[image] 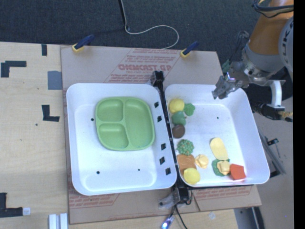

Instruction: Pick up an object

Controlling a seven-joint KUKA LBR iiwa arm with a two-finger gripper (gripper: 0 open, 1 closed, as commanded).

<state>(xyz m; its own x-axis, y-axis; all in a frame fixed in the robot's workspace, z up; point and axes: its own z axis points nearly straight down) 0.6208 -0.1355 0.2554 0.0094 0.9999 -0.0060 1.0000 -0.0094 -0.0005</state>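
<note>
The gripper (221,92) hangs over the far right corner of the right bin (248,128), at the end of the grey arm (267,42) with its orange band; whether it is spread or pressed together cannot be told from this view, and nothing can be seen between its tips. Below it the bin floor is bare white, with no toy right under it. The nearest pieces lie well to its left, against the divider between the bins: a yellow round fruit (176,105) touching a green leafy piece (188,109), then a green-grey lump (178,118) and a brown ball (178,131) just beneath. Further toward the near side sit a broccoli head (185,146), an orange block (186,161), a small pale yellow piece (202,161) and a yellow ball (191,176), packed close together along the same wall. Apart from these, nearer the bin's near right corner, lie a pale yellow oval (218,148), a green and yellow piece (221,167) and a red-orange block (237,171), the last two touching. The left bin (81,142) holds a green divided plate (126,123), lying flat. Both bins rest on a cardboard sheet (138,66) clipped at its far edge by two clamps, and a cable (143,30) loops across the dark floor behind.
</note>
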